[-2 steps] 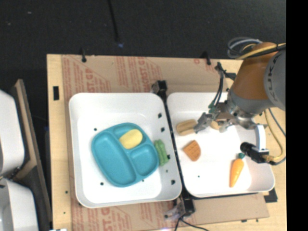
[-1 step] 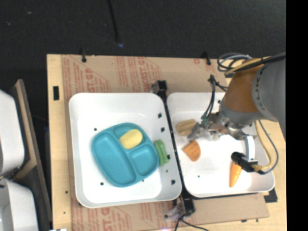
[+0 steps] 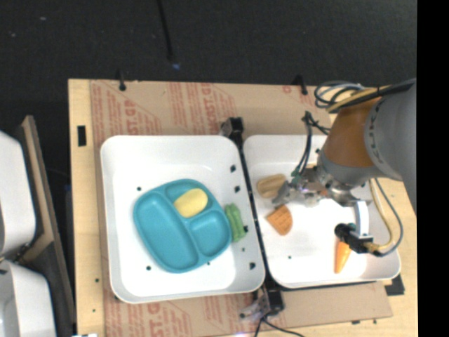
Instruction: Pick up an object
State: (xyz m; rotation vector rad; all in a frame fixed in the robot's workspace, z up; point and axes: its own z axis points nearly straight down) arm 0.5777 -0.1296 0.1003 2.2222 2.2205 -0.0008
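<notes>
I see the gripper point(image 3: 289, 195) low in the right bin point(image 3: 309, 276), a tan piece point(image 3: 270, 185) just beside it; whether its jaws hold anything I cannot tell; the left bin point(image 3: 126, 160) holds a blue tray point(image 3: 165, 234).

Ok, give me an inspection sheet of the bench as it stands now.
Surface: wooden bench bearing left bin and right bin.
Job's things: tan piece, waffle piece and carrot in right bin.
Clutter: blue divided tray in left bin, yellow lump in it, green piece beside it.
Gripper: gripper low by tan piece; grip unclear.
Cables: yellow and black loops on arm.
Surroundings: dark floor.
</notes>
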